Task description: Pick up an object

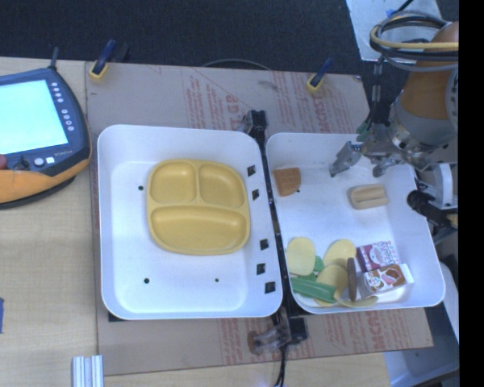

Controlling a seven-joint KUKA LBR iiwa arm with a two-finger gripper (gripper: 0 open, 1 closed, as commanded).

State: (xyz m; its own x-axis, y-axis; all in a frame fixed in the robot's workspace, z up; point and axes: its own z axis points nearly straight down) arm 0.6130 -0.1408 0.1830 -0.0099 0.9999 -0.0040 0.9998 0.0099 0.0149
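Nearest the camera, a small clamp (273, 339) is seen at the near joint of the two bins, on the table (40, 280). In the right bin (306, 216), at its near edge, a cluster is found: yellow chip-like slices (302, 254), a green piece (313, 289) beneath them, a dark stick-like item (352, 277) and a small red-and-white carton (381, 268), all touching or overlapping. In the left bin (121, 280), a yellow divided plate (198, 206) is laid flat near the middle. Farther back in the right bin, a tan block (368, 196) is seen lying apart from the cluster, and a brown cube (287, 181) is placed near the bins' shared wall. The gripper (356, 156) is held above the far part of the right bin, just beyond the tan block and to the right of the brown cube; nothing is seen between the jaws, and whether they are spread or pressed together cannot be told. On the far left, a tablet-like pendant (28, 131) is rested on the table. Two blue-and-yellow clips (102, 59) are fixed along the far edge.
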